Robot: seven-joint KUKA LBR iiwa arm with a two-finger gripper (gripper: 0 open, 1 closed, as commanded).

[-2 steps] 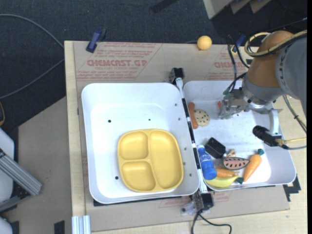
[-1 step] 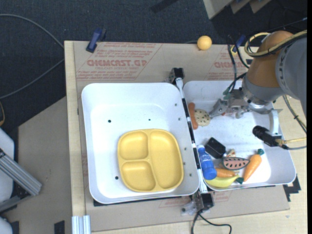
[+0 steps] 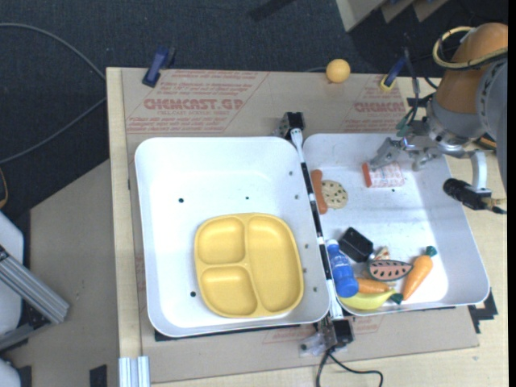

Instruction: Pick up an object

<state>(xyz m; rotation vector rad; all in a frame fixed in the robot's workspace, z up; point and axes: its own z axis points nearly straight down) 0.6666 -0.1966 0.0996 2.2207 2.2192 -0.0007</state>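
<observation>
Packet (image 3: 385,175) just beneath claw (image 3: 401,151)

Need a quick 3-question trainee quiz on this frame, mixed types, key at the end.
1. True or false: the yellow divided plate lies in the left bin.
2. Which lies nearest the gripper? A) carrot B) red-and-white packet C) blue bottle
3. Fill in: the cookie lies beside the ____ that separates the bins.

Key: 1 true; 2 B; 3 divider.
</observation>
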